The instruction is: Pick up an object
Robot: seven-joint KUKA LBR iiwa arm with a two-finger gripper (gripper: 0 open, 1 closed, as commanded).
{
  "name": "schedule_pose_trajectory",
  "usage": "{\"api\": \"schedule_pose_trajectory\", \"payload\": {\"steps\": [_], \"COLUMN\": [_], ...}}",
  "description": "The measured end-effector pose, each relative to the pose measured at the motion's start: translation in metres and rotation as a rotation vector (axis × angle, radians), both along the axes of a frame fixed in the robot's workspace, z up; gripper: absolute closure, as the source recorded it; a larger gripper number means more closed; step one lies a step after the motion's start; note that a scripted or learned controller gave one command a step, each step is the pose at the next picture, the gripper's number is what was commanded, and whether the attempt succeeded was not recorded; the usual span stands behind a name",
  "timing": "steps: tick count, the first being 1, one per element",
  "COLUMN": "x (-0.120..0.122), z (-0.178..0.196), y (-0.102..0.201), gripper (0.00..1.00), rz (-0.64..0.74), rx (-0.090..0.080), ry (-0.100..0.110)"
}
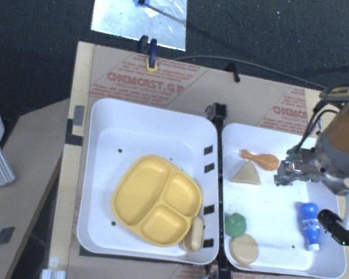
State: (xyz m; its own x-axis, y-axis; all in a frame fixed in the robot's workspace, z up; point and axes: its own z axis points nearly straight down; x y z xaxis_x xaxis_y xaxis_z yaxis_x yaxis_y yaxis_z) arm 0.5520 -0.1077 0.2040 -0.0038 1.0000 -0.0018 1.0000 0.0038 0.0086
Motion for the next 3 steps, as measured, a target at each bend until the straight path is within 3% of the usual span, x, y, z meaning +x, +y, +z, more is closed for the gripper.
{"api": "schedule_pose_trajectory", "payload": {"steps": [1,3], "x": [0.001,0.044], "z": [0.045,0.051], "y": [0.004,0.092], "gripper": [1.00,1.00], "rz": [0.001,0.005], "rx": [0.001,0.003], "ry": [0.002,0.005]}}
